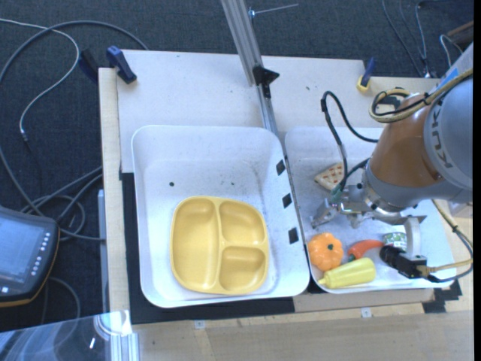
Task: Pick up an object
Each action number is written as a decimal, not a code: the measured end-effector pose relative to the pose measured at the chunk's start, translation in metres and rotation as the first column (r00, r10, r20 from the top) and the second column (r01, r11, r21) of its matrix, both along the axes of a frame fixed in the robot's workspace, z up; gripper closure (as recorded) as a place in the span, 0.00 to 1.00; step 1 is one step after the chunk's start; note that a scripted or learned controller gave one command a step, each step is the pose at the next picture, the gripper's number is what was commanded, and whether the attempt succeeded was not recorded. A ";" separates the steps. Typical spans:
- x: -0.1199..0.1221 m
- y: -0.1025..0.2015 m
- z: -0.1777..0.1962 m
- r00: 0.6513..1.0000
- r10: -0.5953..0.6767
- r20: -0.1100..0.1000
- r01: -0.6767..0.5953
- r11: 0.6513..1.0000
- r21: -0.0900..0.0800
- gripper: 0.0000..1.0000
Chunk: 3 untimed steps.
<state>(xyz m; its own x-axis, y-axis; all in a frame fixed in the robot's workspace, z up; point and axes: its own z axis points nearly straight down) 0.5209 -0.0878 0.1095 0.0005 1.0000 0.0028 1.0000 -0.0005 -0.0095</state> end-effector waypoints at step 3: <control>0.016 0.002 0.112 1.000 0.002 0.017 -0.002 1.000 -0.004 1.00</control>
